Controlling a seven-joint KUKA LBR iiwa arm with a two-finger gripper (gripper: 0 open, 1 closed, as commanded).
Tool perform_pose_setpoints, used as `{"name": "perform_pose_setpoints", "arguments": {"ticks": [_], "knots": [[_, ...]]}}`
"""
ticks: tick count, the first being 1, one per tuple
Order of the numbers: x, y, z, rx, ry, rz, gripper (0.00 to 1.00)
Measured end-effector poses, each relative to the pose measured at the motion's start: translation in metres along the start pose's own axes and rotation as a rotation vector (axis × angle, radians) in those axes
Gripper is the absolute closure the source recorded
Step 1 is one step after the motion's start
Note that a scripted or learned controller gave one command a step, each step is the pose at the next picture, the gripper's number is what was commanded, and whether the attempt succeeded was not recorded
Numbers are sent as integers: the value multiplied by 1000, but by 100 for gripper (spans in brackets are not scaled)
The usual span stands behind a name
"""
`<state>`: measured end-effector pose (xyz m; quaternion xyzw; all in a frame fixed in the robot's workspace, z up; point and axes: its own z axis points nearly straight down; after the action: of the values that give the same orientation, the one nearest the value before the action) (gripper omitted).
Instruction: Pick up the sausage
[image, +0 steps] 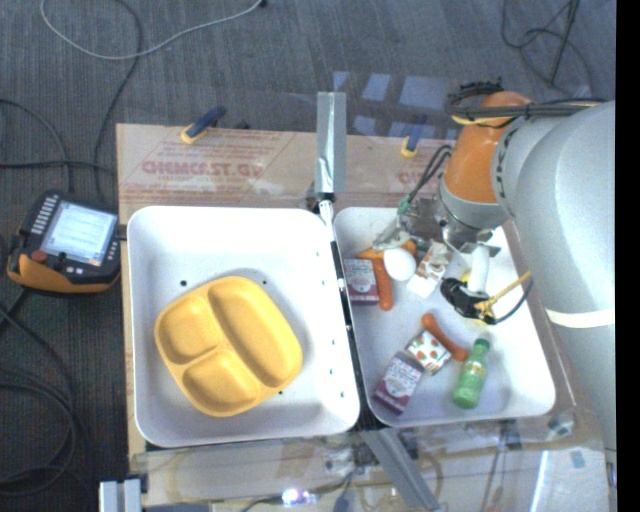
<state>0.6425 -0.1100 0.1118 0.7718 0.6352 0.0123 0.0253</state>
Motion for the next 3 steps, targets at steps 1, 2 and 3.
{"name": "perform_pose_setpoints", "arguments": {"ticks": [1,2,3], "knots": [[5,-17,-1,-10,6,19,0],[4,-18,-1,-7,8,-42,0],[5,3,1,6,12,-119,0]]}}
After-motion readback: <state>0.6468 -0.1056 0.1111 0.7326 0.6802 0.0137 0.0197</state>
